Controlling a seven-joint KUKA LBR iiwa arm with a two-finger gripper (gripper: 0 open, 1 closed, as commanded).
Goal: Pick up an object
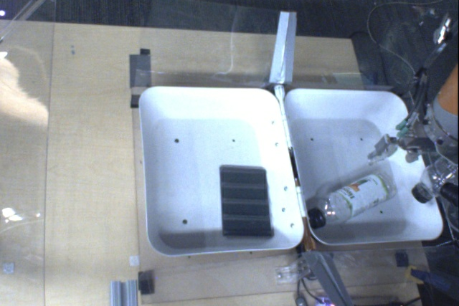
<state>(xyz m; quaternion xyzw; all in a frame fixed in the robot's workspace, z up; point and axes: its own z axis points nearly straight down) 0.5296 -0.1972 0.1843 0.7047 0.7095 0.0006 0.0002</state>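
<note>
A clear plastic bottle (pixel 356 197) with a white label and a black cap lies on its side in the right bin (pixel 337 115), cap toward the bin's near left corner. A black ribbed block (pixel 245 201) rests flat in the left bin (pixel 186 118), toward its near right part. My gripper (pixel 406 148) hangs over the right bin's right side, just above and to the right of the bottle's base. Nothing shows held in it. The grey arm with its orange band (pixel 448 93) reaches in from the right edge.
A metal divider post (pixel 282 54) stands behind the seam between the two bins. Cables and fittings (pixel 401 32) crowd the area behind the right bin. Bare wooden benchtop (pixel 79 154) lies left of the bins.
</note>
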